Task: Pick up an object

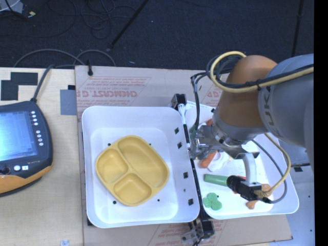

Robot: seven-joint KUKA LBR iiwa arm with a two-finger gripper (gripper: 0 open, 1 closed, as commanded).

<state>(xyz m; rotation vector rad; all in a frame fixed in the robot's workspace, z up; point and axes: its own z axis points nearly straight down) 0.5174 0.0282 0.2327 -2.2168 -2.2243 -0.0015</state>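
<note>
evidently the arm [256, 106] hangs over the right bin [284, 205] because that is where the loose, graspable things lie: an orange piece [207, 161] just under the hand [203, 146], a green stick [215, 179] below that, and a green round piece [212, 202] near the bin's lower left corner. the hand sits low by the bin's left wall, near the middle of the frame. the wrist's bulk covers it from above, so i cannot tell whether it is open or closed, or whether it has hold of anything. the orange piece, being nearest, looks the likeliest target. the left bin [95, 132] carries a yellow divided plate [132, 169], broad and flat, a poor thing to pinch.
</note>
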